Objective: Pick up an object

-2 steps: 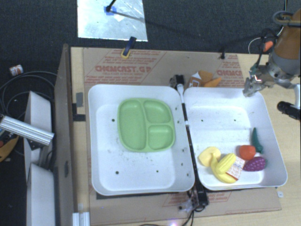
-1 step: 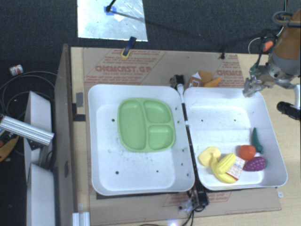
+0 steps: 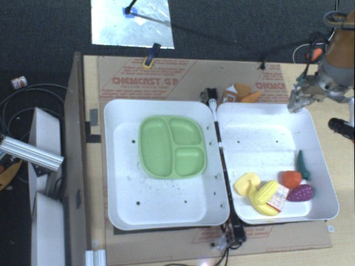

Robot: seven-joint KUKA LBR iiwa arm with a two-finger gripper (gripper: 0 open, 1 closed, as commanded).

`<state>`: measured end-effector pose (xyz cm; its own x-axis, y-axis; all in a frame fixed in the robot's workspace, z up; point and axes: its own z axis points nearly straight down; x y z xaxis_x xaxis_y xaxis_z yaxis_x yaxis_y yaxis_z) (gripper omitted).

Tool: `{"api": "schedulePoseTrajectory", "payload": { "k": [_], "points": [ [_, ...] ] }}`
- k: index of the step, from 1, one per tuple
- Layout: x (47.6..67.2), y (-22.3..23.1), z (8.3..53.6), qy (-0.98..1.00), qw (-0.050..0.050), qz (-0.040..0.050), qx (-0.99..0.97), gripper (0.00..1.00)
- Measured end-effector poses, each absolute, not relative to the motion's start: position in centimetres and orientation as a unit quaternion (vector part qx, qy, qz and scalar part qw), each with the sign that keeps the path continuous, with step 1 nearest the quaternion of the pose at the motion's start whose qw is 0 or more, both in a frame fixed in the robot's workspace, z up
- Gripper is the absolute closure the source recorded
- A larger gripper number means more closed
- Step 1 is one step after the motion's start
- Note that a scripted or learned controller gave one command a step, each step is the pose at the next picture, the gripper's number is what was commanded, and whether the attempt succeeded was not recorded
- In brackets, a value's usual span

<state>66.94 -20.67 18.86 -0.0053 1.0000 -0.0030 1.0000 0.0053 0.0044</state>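
The right bin (image 3: 260,132) holds several toy foods near its front right corner: a yellow corn cob (image 3: 264,195), a pale yellow piece (image 3: 246,183), an orange-red tomato (image 3: 291,178), a purple grape bunch (image 3: 301,193) and a dark green piece (image 3: 302,164). My gripper (image 3: 297,102) hangs over the far right corner of that bin, well apart from the toys, with nothing seen in it. Its fingers are too small and blurred to read.
The left bin (image 3: 125,198) holds a green divided plate (image 3: 171,147). An orange toy piece (image 3: 244,92) lies on the cardboard behind the bins. A black clip (image 3: 211,96) sits at the bins' far junction. A cable crosses the floor beyond.
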Motion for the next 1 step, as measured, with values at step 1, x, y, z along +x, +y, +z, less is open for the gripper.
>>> {"api": "schedulePoseTrajectory", "payload": {
  "k": [1],
  "points": [
    [66.91,-20.66,18.60,0.709,0.002,0.0001,0.705,1.00]
  ]
}}
